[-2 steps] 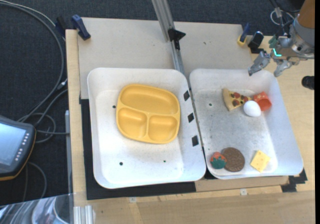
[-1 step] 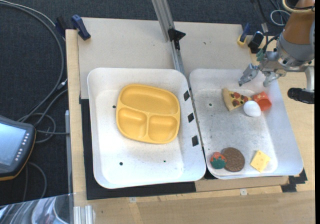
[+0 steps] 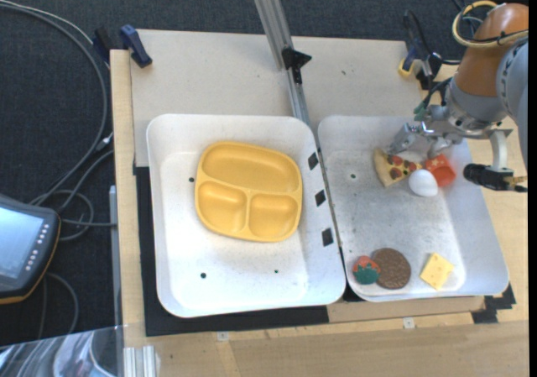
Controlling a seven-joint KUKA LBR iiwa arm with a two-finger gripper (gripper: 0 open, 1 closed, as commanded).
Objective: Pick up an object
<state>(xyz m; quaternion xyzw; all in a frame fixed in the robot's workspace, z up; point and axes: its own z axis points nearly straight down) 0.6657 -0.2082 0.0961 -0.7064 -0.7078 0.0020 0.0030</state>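
Now the pincer point(image 3: 422, 133) is down in the right bin point(image 3: 470, 224), at its far end, right over a little cluster of toy food: a pizza slice point(image 3: 392, 167), a white egg point(image 3: 423, 183) and an orange-red piece point(image 3: 441, 172) packed close together, the egg touching both neighbours. How far the pincer is open I cannot tell from this angle, and nothing is plainly held in it.

The likeliest target looks like the pizza slice or the egg. Both seem light, hard plastic toys. The egg is smooth and rounded, so I'd judge it slippery and prone to squirt out; best taken across its narrow middle. The pizza slice lies flat and thin, so it wants a grip on its two straight edges.

The arm point(image 3: 491, 56) reaches in from the right, its orange band high above the desk point(image 3: 210, 73), wrist bent steeply downward toward the cluster.

Elsewhere: a brown cookie point(image 3: 391, 268), a small red-green piece point(image 3: 366, 268) and a cheese wedge point(image 3: 436, 270) at the near end, a yellow divided plate point(image 3: 248, 191) in the left bin point(image 3: 168, 283).
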